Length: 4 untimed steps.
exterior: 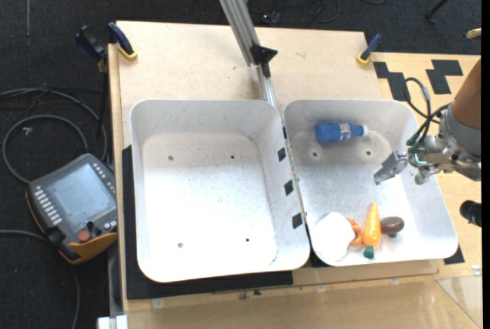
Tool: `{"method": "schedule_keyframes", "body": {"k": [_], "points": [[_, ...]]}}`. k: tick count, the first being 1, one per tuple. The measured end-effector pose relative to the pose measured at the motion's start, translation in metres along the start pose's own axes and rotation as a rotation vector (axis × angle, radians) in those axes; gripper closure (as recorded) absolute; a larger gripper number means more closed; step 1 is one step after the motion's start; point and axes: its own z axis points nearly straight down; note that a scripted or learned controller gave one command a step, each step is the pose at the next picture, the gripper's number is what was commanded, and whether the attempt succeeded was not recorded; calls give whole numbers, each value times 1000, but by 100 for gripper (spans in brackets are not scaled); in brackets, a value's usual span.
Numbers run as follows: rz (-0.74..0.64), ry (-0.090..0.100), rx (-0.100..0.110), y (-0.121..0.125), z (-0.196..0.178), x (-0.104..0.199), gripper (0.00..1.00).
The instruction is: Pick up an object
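Observation:
In the right bin (360,109) a blue bottle with a white cap (340,131) lies on its side near the back wall. At the bin's front lie a white round object (332,236), an orange carrot-shaped toy with a green tip (370,225) and a small brown object (392,226), close together. My gripper (404,167) hangs over the right bin's right part, above the floor between the bottle and the front cluster. Its two fingers stand apart, and nothing sits between them.
The left bin (145,136) sits beside the right one, sharing a middle rim. A slanted metal pole (233,6) crosses the bench's back. Yellow clamps (125,50) hold the bench corners. A teach pendant (75,205) lies on the floor at left.

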Motion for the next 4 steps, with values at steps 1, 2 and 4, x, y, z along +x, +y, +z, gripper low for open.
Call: {"method": "schedule_keyframes", "body": {"k": [1, 2, 4], "points": [[1, -1, -4, 1, -2, 0, 0], [3, 0, 2, -2, 59, -7, 0], [2, -1, -5, -1, 100, -6, 100]]}}
